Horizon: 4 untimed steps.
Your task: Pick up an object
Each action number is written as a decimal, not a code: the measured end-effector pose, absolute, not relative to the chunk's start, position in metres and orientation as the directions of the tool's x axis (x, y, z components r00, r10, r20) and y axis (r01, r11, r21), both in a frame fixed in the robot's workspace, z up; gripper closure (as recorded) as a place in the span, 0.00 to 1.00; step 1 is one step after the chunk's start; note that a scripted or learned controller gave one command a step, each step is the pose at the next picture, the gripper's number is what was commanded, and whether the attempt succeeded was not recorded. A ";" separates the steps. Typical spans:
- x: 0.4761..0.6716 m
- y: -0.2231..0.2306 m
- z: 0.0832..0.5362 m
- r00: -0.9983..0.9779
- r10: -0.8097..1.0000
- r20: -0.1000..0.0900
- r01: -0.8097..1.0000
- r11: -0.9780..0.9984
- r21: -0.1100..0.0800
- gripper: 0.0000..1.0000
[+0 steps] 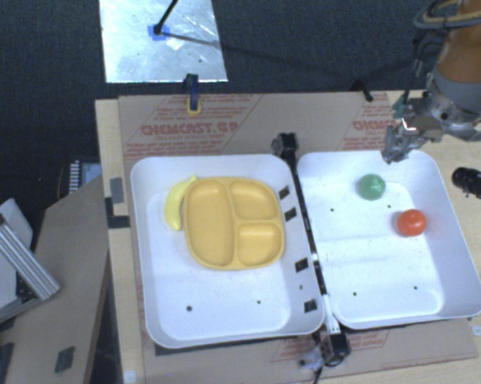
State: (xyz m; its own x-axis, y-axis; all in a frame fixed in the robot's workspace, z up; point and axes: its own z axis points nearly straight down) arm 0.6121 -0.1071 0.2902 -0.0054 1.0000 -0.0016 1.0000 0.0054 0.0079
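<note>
White bins. Yellow tray; yellow banana at its 9 o'clock. Green ball; orange ball at its 4 o'clock.

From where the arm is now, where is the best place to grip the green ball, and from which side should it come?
Grip the green ball across its widest middle, coming straight down from above. It is round, so no side is better, and it lies free on the right bin's floor, apart from the orange ball. The far wall is fairly near, so a top approach probably avoids it. The gripper hovers near that far rim.

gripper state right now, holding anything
Two-finger gripper: cannot be told; it hovers over the right white bin's far edge with nothing visibly in it.
</note>
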 end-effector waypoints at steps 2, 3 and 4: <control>0.605 -0.009 0.277 -0.010 1.000 0.001 1.000 0.010 0.001 1.00; 0.607 0.037 0.267 -0.010 1.000 0.002 1.000 0.010 0.001 1.00; 0.612 0.085 0.234 -0.009 1.000 0.002 1.000 0.009 -0.002 1.00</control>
